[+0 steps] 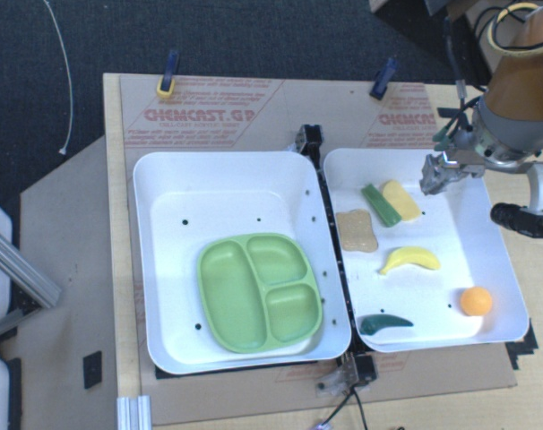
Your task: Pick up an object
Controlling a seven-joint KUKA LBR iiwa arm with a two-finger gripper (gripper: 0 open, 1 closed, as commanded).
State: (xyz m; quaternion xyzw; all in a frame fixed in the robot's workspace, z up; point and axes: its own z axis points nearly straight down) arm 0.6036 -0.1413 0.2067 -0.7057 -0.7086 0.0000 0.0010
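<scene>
The right bin (500,267) holds several small items. A yellow and green sponge (391,202) lies near its back, with a tan bread slice (357,230) beside it to the left. A yellow banana (410,260) rests in the middle, an orange ball (476,302) sits at the front right, and a dark green pepper (384,324) lies along the front wall. My gripper (435,176) hangs over the back of this bin, just right of the sponge, with nothing seen between its parts.
The left bin (164,195) carries a green divided plate (258,289). Blue and yellow clamps (168,74) and a blue clamp (383,77) pin the cardboard at the back. A black clip (309,139) sits between the bins.
</scene>
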